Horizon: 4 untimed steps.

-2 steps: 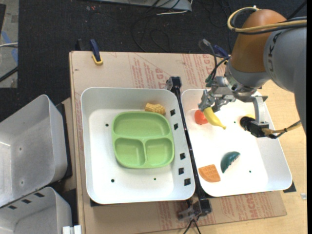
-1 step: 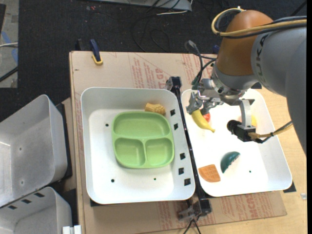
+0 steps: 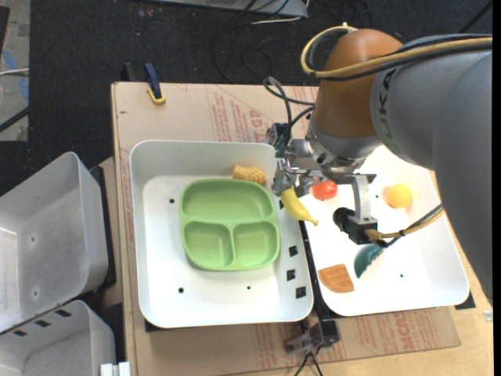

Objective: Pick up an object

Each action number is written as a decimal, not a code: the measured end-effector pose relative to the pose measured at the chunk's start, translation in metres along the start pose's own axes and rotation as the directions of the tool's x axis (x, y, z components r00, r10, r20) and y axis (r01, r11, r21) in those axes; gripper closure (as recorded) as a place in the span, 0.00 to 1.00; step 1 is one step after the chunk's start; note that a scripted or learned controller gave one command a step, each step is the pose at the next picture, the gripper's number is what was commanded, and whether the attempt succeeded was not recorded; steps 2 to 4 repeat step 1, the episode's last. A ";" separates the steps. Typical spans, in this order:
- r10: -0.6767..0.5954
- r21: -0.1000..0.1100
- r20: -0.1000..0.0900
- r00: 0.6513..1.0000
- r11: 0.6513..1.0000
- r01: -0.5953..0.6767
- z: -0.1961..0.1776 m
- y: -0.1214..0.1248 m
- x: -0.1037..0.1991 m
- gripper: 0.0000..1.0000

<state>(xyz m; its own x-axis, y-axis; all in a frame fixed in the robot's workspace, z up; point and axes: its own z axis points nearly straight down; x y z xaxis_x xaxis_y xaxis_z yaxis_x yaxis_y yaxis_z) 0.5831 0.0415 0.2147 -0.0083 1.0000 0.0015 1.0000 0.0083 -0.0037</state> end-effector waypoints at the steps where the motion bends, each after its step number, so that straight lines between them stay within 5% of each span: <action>1: 0.000 -0.002 0.000 1.000 1.000 0.000 -0.013 -0.018 0.052 1.00; 4: 0.000 -0.002 0.000 1.000 1.000 0.000 -0.013 -0.018 0.052 1.00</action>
